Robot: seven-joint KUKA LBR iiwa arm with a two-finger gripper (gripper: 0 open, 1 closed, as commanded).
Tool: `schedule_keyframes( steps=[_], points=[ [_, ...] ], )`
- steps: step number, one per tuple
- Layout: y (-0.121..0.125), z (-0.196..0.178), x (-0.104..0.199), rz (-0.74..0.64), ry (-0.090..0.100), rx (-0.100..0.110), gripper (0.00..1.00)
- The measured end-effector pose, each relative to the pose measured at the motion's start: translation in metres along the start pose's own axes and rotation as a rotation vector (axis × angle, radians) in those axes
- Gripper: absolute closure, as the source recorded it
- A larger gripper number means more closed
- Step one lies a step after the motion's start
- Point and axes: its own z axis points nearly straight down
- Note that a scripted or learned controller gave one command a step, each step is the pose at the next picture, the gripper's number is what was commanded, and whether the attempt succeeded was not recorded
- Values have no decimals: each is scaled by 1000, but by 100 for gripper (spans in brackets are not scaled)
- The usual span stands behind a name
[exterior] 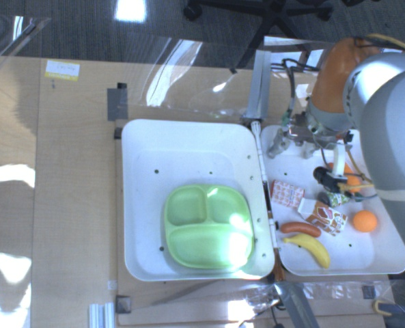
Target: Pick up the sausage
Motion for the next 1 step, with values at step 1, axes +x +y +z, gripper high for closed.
schedule_keyframes(
  steps=[1],
  points=[
    [0,0,0,-34,1,-1,0]
  ],
)
